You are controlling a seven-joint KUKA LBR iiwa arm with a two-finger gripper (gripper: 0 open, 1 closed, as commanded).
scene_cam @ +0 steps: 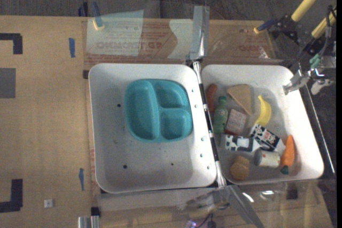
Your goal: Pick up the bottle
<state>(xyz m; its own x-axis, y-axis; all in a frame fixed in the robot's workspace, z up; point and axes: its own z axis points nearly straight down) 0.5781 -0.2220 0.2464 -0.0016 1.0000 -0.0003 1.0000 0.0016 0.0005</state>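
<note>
Green, the bottle point(219, 114) lies in your right bin point(307, 115) along its left wall, between a reddish item point(212, 92) above and a cow-patterned carton point(238, 142) below. Your gripper point(299, 80) sits over the bin's top right corner, well apart from the bottle; you cannot tell how it is set. A teal plate point(158, 110) rests in the left bin point(107, 141).
</note>
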